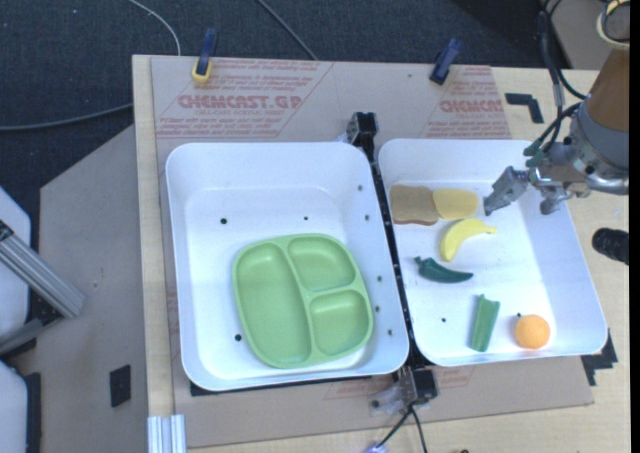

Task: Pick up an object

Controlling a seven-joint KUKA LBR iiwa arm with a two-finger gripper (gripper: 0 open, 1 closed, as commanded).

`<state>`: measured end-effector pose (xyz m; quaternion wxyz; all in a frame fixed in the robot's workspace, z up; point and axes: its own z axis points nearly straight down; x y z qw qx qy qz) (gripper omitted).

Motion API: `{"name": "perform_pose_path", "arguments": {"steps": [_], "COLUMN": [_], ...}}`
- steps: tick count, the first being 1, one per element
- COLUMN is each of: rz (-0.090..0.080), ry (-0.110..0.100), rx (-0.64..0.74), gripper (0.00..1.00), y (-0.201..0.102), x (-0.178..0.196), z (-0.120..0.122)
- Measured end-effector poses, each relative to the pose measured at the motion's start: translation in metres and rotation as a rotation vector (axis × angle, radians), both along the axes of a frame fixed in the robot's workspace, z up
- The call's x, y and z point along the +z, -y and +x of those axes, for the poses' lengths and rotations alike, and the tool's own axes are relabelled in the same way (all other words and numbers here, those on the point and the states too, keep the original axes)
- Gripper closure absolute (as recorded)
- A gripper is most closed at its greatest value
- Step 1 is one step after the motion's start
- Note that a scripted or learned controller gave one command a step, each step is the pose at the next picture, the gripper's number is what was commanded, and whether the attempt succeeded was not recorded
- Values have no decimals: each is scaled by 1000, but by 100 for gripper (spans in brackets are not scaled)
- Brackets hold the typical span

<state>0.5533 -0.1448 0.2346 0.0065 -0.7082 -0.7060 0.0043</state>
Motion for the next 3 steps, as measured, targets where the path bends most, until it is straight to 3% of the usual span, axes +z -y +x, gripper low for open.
{"name": "perform_pose_path", "arguments": {"steps": [1, 2, 3], "rz": [-2, -1, -2], "ry": [13, 6, 12], "rx": [3, 2, 3], "gripper": [0, 0, 0], "y": [0, 0, -5], "x": [7, -57, -114], "z": [3, 4, 10]}}
